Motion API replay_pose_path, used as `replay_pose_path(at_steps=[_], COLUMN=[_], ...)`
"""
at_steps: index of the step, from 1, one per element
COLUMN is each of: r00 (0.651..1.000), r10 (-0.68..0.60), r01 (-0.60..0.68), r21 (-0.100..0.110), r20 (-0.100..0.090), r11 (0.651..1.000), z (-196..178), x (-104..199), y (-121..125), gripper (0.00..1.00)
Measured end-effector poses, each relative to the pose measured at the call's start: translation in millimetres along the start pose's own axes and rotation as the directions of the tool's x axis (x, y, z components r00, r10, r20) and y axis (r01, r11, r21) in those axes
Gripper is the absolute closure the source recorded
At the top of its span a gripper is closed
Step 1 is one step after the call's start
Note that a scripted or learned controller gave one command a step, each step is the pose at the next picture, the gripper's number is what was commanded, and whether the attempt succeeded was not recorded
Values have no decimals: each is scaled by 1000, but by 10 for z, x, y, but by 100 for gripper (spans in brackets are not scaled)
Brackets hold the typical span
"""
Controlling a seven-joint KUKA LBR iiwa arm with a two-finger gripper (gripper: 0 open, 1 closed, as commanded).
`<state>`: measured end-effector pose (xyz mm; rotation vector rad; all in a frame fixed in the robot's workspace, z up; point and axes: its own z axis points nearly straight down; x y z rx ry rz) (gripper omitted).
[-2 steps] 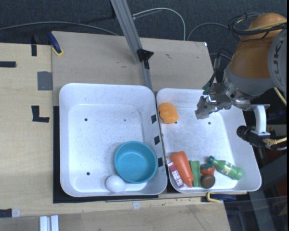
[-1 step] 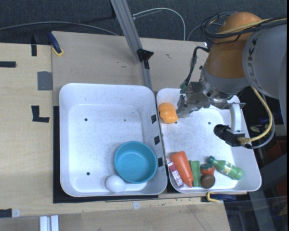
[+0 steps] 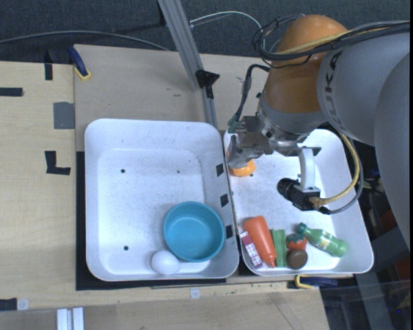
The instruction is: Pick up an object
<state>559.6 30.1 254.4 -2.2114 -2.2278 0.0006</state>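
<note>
Over the right bin (image 3: 344, 249), the gripper (image 3: 244, 158) meets a small orange object (image 3: 242, 170) directly beneath; finger state cannot be told.

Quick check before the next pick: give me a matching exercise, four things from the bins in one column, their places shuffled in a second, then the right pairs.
Things:
1. blue bowl
2. white ball
3. small orange object
4. green bottle

Places:
A. right bin, far end, just under the tool
B. left bin, near edge, touching the bowl's rim
C. right bin, near right corner
D. left bin, near right part

Pairs: 1-D, 2-B, 3-A, 4-C
</note>
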Motion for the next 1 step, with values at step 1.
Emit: replay_pose_path(at_steps=[1], r00=[1000], r10=[0], r01=[0], r21=[0], r20=[0], r11=[1000], z=[56], x=[613], y=[1], gripper=[100])
